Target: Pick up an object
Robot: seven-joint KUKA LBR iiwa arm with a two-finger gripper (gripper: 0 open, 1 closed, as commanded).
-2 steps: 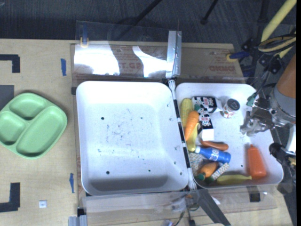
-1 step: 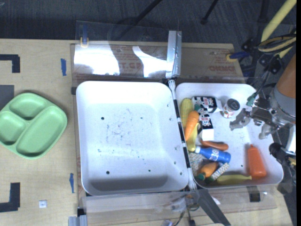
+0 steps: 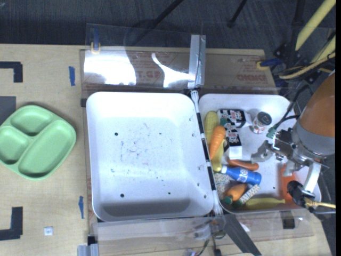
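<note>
Over the right-hand part of the right bin (image 3: pixel 269 179) hangs the gripper (image 3: pixel 273 149), carried by the grey arm with its orange band (image 3: pixel 321 113), which comes in across that bin's right wall. Whether the gripper is parted or closed cannot be told from this angle, and nothing can be seen clamped in it. Every thing that could be picked lies in the right bin, most of them crowded toward its left wall. A yellow corn cob (image 3: pixel 211 122) lies lengthwise against that wall at the far end, with a long carrot (image 3: pixel 217 141) just beside it, toward the bin's middle. A black-and-white printed card (image 3: pixel 232 126) sits next to them, nearer the far rim, and a small round container (image 3: pixel 261 119) stands by the far rim toward the bin's right side. About midway along the bin a red-orange piece (image 3: pixel 243 165) rests above a blue bottle (image 3: pixel 243 175), which lies on its side. Toward the near rim are a short carrot (image 3: pixel 235 192) and a banana (image 3: pixel 265 201), the banana stretched along that rim. An orange piece (image 3: pixel 290 188) shows near the right wall, partly hidden. Touching the right bin's left wall is the left bin (image 3: pixel 144 143), and well beyond that, far to the left, a green divided plate (image 3: pixel 35 141) rests on the bench.
</note>
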